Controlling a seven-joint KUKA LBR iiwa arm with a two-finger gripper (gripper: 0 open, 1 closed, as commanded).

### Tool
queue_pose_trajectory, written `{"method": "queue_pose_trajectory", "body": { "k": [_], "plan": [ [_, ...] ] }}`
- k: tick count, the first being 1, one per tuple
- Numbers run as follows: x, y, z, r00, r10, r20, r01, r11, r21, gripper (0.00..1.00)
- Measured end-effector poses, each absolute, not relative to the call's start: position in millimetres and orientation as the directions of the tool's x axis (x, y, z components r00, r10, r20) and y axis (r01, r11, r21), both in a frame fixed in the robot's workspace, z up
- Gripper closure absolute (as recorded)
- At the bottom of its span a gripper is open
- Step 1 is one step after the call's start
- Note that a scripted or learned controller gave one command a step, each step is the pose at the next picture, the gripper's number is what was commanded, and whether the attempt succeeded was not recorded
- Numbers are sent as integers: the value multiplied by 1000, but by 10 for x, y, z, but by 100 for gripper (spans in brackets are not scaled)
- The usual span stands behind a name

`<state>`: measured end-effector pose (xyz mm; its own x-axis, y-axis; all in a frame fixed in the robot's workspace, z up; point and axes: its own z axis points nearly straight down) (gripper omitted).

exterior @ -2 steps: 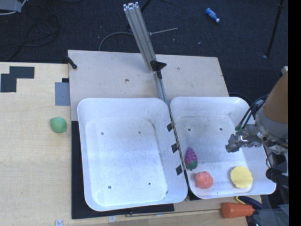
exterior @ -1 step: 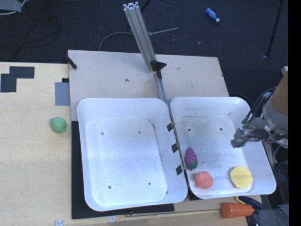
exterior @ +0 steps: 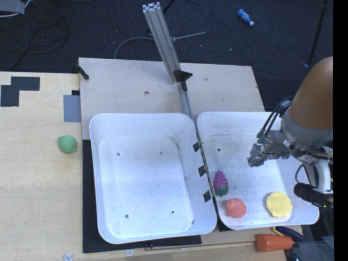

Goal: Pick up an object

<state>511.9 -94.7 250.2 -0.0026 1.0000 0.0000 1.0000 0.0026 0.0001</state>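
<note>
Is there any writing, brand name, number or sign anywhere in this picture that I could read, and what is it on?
No readable text in this view.
The two white bins and the purple, red and yellow objects in the right bin show no print.
The arm's orange band and the gripper show no legible marking.
The small blue item on the dark floor is too small to read.

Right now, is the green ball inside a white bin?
No, the green ball lies on the wooden bench top, left of the left bin.
</note>
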Motion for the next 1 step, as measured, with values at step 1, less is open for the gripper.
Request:
{"method": "queue_pose_trajectory", "body": {
  "k": [1],
  "plan": [
    [5224, -491, 2548, -2, 1000, 0, 1000, 2, 0, 100]
  ]
}}
